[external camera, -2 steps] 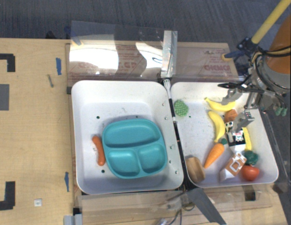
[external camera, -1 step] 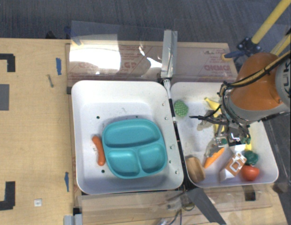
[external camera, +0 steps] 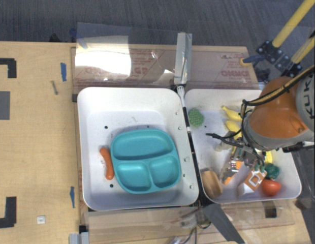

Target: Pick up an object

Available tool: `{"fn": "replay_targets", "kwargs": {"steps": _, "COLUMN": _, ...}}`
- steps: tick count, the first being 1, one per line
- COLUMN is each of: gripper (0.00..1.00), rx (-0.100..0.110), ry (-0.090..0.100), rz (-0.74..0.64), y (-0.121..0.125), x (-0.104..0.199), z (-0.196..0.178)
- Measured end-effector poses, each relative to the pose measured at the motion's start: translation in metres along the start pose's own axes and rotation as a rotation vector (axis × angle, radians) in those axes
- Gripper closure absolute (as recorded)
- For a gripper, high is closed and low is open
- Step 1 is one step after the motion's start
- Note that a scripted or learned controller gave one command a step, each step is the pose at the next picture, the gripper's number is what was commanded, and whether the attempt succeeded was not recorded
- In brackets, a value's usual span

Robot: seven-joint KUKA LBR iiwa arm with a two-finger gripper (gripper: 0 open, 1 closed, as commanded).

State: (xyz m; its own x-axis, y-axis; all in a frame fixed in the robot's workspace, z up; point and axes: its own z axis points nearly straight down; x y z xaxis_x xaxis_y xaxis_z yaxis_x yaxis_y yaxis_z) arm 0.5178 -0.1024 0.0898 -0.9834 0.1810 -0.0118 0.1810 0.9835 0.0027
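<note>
**Toy items lying directly beneath the descending gripper**

Toy items (external camera: 251, 179) are sitting in the right bin (external camera: 213, 103), clustered toward its near right corner. The gripper (external camera: 243, 159) is hanging just above and left of them. Finger state: cannot tell. A banana (external camera: 230, 117) is lying just behind the wrist, its long axis running toward the arm.

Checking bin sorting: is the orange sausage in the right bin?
No, the orange sausage lies in the left bin, beside the teal tray.
</note>
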Motion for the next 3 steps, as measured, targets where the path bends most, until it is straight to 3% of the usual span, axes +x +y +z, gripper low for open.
{"fn": "replay_targets", "kwargs": {"steps": 1, "gripper": 0.00, "rx": 0.002, "ry": -0.003, "rz": 0.104, "y": 0.011, "x": -0.051, "z": 0.001}}
{"fn": "replay_targets", "kwargs": {"steps": 2, "gripper": 0.00, "rx": 0.002, "ry": -0.001, "rz": 0.082, "y": -0.020, "x": 0.007, "z": 0.000}}
{"fn": "replay_targets", "kwargs": {"steps": 3, "gripper": 0.00, "rx": 0.001, "ry": 0.000, "rz": 0.291, "y": 0.016, "x": -0.078, "z": 0.001}}
